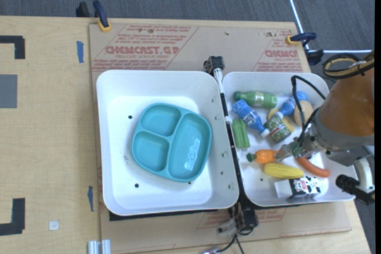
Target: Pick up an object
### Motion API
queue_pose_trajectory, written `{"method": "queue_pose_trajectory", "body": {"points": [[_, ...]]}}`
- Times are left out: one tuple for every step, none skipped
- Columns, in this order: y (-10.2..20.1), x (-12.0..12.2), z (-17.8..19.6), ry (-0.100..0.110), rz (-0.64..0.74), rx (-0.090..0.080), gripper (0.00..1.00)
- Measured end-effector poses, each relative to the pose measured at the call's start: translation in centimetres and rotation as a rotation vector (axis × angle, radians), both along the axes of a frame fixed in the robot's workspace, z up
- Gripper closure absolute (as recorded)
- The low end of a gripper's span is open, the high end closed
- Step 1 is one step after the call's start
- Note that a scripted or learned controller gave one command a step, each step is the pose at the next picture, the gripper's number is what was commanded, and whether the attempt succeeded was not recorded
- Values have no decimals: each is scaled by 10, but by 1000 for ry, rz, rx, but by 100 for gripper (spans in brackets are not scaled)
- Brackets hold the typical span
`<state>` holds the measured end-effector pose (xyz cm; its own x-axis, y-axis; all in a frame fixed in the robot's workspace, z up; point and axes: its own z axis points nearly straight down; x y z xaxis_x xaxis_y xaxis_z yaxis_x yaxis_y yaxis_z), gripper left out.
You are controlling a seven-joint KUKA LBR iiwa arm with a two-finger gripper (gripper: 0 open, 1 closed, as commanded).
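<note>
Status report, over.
Pincer low over right bin, grip unclear. Carrot and corn beside it. Toys crowded around.

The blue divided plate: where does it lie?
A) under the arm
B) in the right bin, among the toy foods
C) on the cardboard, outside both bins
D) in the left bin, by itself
D: the blue divided plate lies flat in the left bin with no other object beside it, while the toy foods such as the yellow corn lie in the right bin.
</note>
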<state>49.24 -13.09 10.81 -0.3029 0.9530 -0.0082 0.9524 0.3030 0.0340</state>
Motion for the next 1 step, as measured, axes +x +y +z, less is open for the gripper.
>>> {"method": "queue_pose_trajectory", "body": {"points": [[37,-12,131,33,28,-3,100]]}}
